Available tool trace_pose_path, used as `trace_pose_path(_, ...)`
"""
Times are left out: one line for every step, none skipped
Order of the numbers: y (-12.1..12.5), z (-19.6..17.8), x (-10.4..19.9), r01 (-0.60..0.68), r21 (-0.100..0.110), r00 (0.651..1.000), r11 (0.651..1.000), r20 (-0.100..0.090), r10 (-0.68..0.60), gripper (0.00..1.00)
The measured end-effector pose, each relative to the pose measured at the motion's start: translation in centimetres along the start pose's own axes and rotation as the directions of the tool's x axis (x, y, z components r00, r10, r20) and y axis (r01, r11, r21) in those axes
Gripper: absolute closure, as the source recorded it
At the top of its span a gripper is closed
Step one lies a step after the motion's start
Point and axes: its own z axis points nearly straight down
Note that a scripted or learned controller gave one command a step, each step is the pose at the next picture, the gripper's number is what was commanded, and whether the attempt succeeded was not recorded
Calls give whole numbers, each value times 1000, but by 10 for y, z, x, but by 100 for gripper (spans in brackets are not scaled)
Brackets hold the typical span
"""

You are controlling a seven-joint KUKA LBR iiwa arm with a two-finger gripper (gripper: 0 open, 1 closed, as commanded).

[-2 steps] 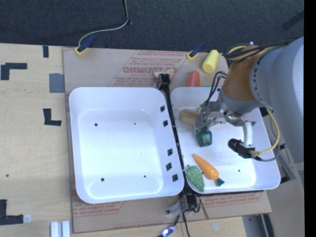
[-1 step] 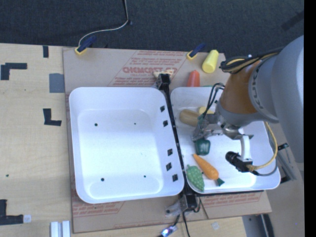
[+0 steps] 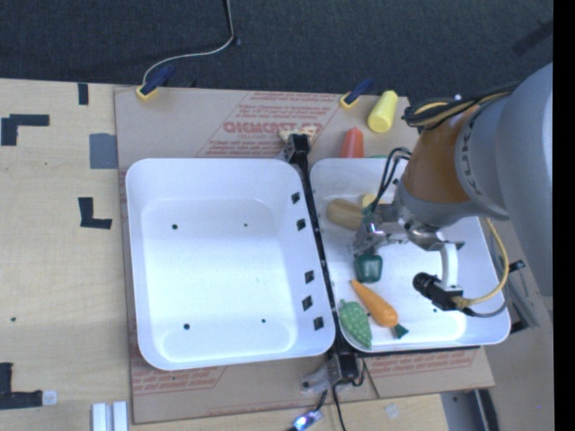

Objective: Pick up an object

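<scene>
The arm [image 3: 490, 155] reaches from 3 o'clock into the right bin [image 3: 481, 330], whose left wall crowds the toys; the left bin [image 3: 216, 259] offers open room. The hand [image 3: 368, 241], fingers narrow, hangs touching a green object [image 3: 368, 267], grip uncertain, the carrot [image 3: 375, 303] at 6 o'clock.

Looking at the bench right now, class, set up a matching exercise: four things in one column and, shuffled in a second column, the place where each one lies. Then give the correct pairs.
Things:
1. carrot
2. yellow block
3. leafy green toy
4. tan roll

Places:
A. outside the bins, on the cardboard behind the right bin
B. in the right bin, at its front left corner
C. in the right bin, near its back left, beside the divider
D. in the right bin, lying at a slant just below the gripper

Pairs: 1-D, 2-A, 3-B, 4-C
</scene>
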Motion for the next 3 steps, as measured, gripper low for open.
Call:
trace_pose_path(47, -33, -57, -2, -6, 1000, 1000, 4, 2, 100)
trace_pose_path(101, -188, -25, 6, -21, 1000, 1000, 4, -6, 100)
trace_pose_path(44, -145, 4, 1, 6, 1000, 1000, -1, -1, 100)
